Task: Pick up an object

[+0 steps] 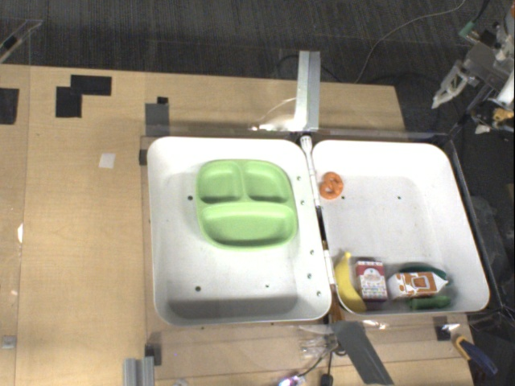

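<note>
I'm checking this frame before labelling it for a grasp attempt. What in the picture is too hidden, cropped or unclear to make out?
- Pincer, camera view: small at the upper right, the arm cut off by the edge; its state is unreadable.
- Dark green item, right bin: mostly hidden behind the brown carton.
- Banana: its lower end hidden by the bin's rim.
- Red carton: print too small to read.
- Orange item: too blurred to identify.
</note>
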Controlling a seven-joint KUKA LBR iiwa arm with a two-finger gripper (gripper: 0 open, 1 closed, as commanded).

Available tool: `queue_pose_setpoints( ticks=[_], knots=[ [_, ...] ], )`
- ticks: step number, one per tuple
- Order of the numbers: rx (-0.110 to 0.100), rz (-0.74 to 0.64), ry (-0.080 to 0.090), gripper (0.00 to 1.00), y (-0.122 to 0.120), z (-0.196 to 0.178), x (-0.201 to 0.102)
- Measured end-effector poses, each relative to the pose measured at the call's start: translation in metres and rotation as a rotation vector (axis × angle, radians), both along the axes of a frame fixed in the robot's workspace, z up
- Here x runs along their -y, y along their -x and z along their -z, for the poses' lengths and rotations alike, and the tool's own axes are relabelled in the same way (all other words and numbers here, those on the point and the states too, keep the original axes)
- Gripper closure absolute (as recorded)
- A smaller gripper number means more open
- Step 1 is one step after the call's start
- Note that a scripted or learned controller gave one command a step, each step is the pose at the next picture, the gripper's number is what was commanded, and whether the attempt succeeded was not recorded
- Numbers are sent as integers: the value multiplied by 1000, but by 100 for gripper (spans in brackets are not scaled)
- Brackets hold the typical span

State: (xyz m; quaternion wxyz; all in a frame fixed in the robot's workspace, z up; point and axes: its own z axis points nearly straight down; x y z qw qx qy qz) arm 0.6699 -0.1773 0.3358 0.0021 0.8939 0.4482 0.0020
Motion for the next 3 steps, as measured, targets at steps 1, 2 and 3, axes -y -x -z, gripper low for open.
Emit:
queue_pose_setpoints(
  ticks=[1,2,3],
  knots=[
    [-5,34,-2,0,46,231,12],
    [0,-61,-1,0,6,115,-15],
    [1,-49,0,0,1,18,14]
  ],
)
